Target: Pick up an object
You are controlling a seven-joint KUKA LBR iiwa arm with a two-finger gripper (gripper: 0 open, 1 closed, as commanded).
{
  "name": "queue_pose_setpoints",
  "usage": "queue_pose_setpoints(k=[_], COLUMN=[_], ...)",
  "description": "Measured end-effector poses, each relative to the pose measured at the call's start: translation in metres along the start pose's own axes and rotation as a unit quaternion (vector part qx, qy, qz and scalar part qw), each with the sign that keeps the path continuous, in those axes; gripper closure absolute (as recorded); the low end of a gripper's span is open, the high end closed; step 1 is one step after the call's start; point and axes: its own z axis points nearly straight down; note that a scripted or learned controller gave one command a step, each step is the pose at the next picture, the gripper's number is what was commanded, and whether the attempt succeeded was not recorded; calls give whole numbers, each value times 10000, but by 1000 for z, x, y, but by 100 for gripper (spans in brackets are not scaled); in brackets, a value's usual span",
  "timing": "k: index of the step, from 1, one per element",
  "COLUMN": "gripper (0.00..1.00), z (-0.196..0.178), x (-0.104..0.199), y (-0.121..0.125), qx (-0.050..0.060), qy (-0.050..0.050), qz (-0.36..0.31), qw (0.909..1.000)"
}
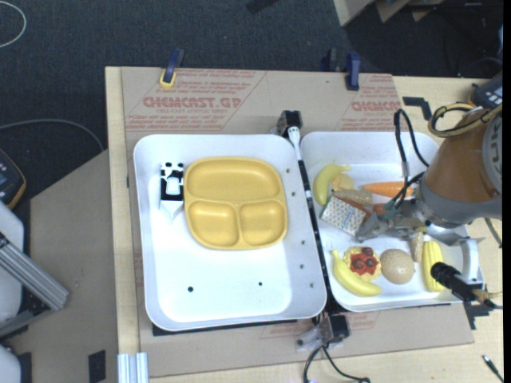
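The end effector [382,220] sits low in the right bin [363,144], among the objects — its opening cannot be determined, and no object is visibly held. The pick remains incomplete. Nearest candidate: a speckled block [345,212] with a mottled pale surface, lying tilted beside a banana [326,182].

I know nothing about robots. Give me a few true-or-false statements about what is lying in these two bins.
1. A yellow divided plate lies in the left bin. True.
2. The carrot lies in the left bin. False: it lies in the right bin.
3. The arm's gripper is over the right bin. True.
4. The bananas sit on the yellow plate. False: one banana lies in the right bin, near its front edge.
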Motion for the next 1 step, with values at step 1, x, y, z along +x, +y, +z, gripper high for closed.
queue_pose_setpoints(k=[1], gripper=[100], z=[-11], x=[-1], y=[0], qx=[-8], qy=[-8], qz=[9], qw=[10000])
